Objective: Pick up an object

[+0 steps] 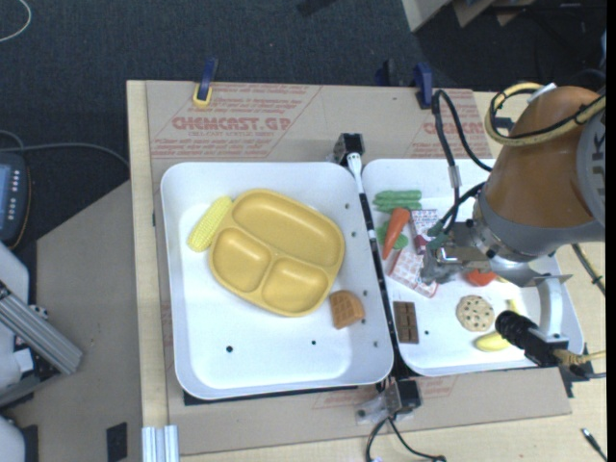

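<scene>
My gripper [435,258] hangs over the middle of the right bin [452,362], just above a pink-and-white printed packet [408,269]. An orange carrot [395,231] and a green pea pod [397,199] lie to its upper left. A small red piece [480,278] pokes out from under the wrist. A round cookie [474,312], a brown chocolate bar [405,320] and a yellow piece [491,343] lie along the bin's near side. I see nothing between the fingers.
The left bin [260,354] holds a yellow divided plate [274,248], a corn cob [209,222] by its left rim and a brown bread piece [346,308] near the divider. The arm's orange band covers the right bin's far right part.
</scene>
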Tool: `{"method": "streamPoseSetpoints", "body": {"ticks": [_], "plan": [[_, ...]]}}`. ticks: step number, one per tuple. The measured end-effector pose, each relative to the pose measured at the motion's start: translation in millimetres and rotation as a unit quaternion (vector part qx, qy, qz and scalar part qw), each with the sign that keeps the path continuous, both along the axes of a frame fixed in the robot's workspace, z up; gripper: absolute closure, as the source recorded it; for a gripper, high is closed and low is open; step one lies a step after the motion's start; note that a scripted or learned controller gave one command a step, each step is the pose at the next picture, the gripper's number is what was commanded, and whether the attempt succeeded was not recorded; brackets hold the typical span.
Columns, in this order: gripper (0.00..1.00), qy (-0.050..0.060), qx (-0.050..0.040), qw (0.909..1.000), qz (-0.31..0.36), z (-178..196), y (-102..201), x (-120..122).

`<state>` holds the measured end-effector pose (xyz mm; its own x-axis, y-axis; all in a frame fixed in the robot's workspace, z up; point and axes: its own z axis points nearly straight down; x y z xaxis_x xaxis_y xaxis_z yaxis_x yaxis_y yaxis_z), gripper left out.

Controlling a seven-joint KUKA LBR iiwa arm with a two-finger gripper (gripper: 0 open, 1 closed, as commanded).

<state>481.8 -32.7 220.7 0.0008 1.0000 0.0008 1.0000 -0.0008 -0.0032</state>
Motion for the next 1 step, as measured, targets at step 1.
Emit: {"method": "streamPoseSetpoints", "body": {"ticks": [1], "plan": [[1.0,-0.003,-0.0006,1.0,0.001,14.2,8.7,6.1]]}}
